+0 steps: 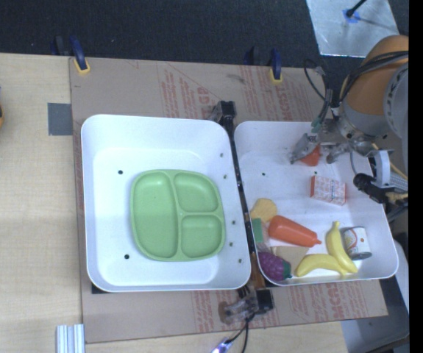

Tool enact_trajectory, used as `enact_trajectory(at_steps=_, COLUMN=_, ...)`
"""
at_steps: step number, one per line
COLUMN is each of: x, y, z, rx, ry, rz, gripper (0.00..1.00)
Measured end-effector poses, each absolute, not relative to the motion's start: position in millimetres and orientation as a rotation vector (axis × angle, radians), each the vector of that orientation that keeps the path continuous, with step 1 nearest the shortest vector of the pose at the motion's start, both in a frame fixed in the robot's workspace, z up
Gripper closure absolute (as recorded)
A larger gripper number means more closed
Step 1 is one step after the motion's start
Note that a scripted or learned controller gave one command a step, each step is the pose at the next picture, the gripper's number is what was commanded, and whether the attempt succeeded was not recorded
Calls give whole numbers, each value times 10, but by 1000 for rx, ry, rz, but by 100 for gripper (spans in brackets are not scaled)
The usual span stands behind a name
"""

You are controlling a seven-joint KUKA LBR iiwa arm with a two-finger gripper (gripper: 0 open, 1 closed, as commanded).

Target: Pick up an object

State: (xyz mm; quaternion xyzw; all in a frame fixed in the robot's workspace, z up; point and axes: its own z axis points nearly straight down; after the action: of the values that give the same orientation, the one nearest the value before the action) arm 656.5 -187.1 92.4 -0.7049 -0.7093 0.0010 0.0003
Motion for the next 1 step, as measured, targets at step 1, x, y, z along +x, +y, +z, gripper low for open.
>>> enact_trajectory(at_steps=1, x=5959, y=-2127, z=2048, rx=-2219, ry=-2226, rz=2, gripper=0)
